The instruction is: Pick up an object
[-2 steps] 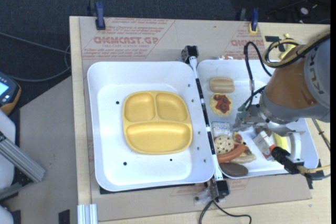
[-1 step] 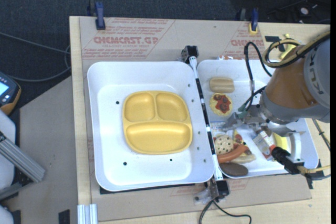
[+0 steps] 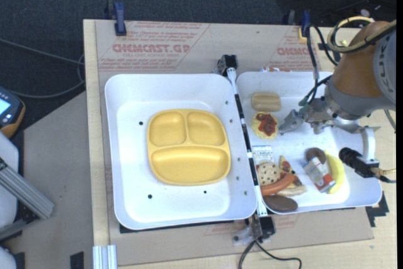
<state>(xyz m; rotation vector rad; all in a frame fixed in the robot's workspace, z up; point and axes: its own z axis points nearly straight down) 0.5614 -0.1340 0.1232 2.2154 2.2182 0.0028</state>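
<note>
Toy food lies in the right bin (image 3: 352,195). There is a tan bun (image 3: 266,101), a red and yellow piece (image 3: 266,125), a cookie (image 3: 267,171), a hot dog (image 3: 281,183), a dark brown oval (image 3: 283,203), a banana (image 3: 338,174) and a small can-like item (image 3: 317,172). My gripper (image 3: 301,125) hovers over the bin's middle, just right of the red and yellow piece and above the can. Its fingers stand apart, open, with only white bin floor between them.
The left bin (image 3: 126,154) holds a yellow divided plate (image 3: 187,147). A black clip and the bins' shared wall (image 3: 239,116) run between the two bins. The arm's grey body (image 3: 359,82) covers the right bin's far right corner.
</note>
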